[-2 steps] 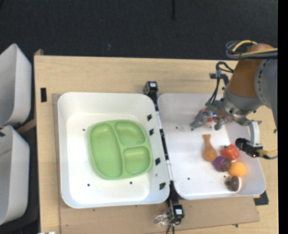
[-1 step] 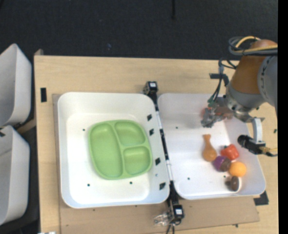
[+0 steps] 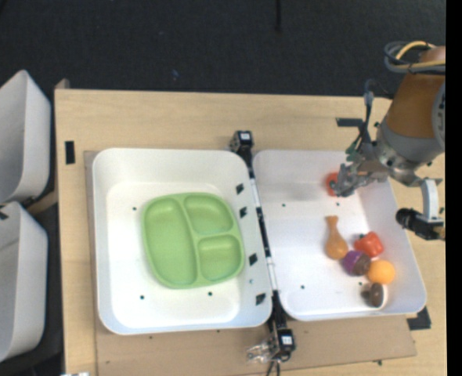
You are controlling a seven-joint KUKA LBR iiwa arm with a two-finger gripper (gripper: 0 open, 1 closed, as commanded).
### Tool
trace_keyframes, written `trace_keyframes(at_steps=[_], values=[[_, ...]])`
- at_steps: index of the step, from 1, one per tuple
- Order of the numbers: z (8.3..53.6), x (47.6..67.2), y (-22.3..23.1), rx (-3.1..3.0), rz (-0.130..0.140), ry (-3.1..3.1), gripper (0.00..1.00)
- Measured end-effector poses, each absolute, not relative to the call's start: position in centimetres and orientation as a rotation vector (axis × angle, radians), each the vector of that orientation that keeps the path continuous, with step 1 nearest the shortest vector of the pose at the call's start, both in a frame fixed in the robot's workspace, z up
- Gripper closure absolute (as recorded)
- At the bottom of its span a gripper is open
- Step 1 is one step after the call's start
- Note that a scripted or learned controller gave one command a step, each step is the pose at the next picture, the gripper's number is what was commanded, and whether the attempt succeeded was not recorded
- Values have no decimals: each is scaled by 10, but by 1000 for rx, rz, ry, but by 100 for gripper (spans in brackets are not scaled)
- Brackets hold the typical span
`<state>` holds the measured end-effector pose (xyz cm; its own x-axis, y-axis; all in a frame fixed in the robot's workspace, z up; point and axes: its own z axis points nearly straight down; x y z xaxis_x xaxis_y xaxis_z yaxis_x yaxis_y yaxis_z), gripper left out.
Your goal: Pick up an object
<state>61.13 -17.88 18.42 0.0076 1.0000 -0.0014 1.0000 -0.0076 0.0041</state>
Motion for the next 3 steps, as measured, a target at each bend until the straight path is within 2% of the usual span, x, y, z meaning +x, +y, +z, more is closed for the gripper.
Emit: trace_keyframes(at_steps=[1, 2, 3], values=[[247, 618, -184, 2215, 4, 2218, 100], [250, 618, -185, 2215, 1, 2223, 100], [259, 619, -133, 2217, 0, 2224, 100]])
